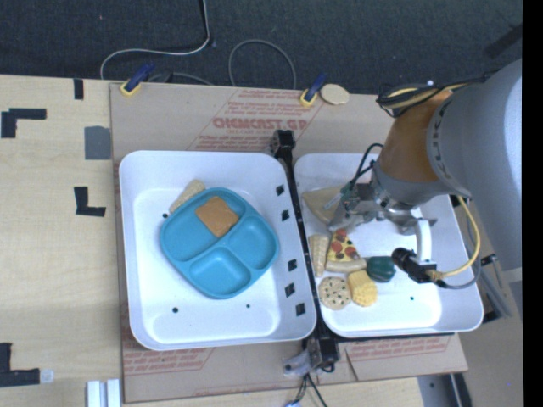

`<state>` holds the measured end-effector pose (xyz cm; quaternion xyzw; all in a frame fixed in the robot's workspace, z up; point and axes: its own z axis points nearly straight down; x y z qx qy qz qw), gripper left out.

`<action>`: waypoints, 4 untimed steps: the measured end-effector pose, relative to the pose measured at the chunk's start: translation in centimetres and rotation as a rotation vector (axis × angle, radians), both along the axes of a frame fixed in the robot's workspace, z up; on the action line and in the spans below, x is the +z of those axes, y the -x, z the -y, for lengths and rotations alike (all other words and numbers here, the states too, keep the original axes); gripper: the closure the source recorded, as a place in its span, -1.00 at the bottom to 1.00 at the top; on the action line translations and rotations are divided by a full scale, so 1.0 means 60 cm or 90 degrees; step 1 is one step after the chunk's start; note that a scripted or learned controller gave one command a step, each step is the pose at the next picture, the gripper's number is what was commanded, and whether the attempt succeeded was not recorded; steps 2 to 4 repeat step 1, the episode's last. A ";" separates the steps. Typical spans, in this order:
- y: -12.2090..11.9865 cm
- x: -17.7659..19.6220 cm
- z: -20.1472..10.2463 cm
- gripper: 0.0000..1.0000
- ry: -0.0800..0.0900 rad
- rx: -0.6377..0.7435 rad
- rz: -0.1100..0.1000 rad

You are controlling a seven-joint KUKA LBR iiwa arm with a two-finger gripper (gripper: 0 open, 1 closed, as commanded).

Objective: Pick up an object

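Observation:
The right bin [424,312] holds several toy foods: a pizza slice [343,251], a cracker [318,253], a chocolate-chip cookie [333,292], a yellow waffle piece [363,290], a dark green piece [381,268] and a tan wedge [322,202]. My gripper [352,213] hangs low over this bin, just above the pizza slice and beside the tan wedge. Its fingers are hidden among cables and the wrist body.
In the left bin [140,227] lies a blue divided plate [222,242] with a brown toast square [217,216] on it and a tan piece [188,195] tucked under its far edge. A black divider [291,227] runs between the bins. The arm [458,142] covers the right bin's far right side.

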<state>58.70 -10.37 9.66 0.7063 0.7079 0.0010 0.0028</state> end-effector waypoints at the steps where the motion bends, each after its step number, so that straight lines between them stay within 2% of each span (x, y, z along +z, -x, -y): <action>1: 0.033 0.184 -0.088 1.00 -0.003 0.003 0.002; 4: 0.033 0.184 -0.088 1.00 -0.003 0.003 0.002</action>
